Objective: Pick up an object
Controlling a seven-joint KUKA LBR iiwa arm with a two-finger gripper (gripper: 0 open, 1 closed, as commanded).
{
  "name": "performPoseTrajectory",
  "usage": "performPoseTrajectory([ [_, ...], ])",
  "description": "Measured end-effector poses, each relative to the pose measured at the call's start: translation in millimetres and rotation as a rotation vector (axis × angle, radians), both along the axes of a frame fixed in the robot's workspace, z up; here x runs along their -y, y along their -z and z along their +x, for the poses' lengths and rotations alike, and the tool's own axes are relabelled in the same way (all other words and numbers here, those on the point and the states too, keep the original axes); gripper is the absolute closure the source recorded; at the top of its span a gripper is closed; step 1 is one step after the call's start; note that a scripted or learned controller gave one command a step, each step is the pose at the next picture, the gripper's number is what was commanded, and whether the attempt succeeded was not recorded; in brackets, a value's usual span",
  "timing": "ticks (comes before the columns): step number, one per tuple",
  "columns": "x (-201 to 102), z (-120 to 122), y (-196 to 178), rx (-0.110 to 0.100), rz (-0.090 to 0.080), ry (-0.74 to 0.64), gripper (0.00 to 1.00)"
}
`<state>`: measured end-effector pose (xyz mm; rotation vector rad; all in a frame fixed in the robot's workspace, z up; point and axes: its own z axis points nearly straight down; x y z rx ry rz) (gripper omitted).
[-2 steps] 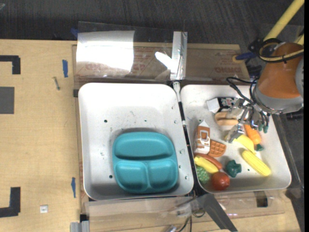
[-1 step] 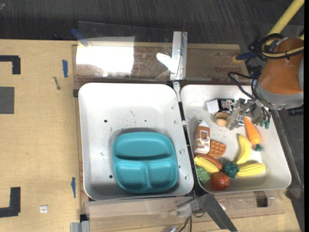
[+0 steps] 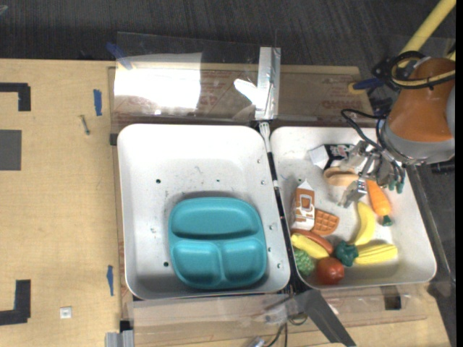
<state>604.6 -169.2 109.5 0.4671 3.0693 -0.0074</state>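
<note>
Hand (image 3: 359, 183) just left of carrot (image 3: 378, 200), touching it

Bright, even overhead light fills the scene. A strong white glare washes out the clear plastic sheet (image 3: 189, 85) standing at the far edge of the left shallow white bin (image 3: 137, 165), hiding detail there. A soft shadow darkens that bin's floor just beyond the teal moulded plastic tray (image 3: 217, 242) with three compartments. The orange band of the grey robot arm (image 3: 425, 110) on the right looks soft and slightly blurred. The dark floor at the far side is grainy.
</note>
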Motion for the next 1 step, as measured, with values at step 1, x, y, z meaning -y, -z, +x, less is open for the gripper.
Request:
performPoseTrajectory([
  [1,31.0,-29.0,13.8,-0.012,0.005,0.001,0.00],
])
